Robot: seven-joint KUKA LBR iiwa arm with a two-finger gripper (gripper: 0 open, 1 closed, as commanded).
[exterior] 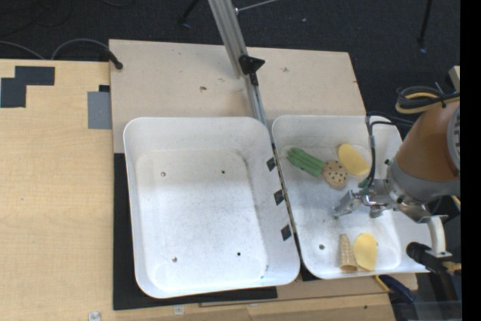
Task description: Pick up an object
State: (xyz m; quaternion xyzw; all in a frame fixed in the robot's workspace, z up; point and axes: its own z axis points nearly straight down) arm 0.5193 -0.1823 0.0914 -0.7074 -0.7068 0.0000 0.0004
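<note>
The grey two-finger gripper (347, 207) hangs low in the right white shallow bin (316, 255), whether parted or closed I cannot tell; beyond it a round tan dimpled ball (335, 174) beside a green ridged plastic piece (304, 161); nearer, a tan cone (346, 252) touching a yellow rounded piece (366, 251).

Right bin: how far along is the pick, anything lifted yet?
Done: the arm has reached into the right bin, and the hand sits low over its middle. In hand: nothing visible between its fingers. Left: the grasp and lift. The green brush, the yellow pieces and the tan cone all lie on the bin floor, apart from the hand.
</note>
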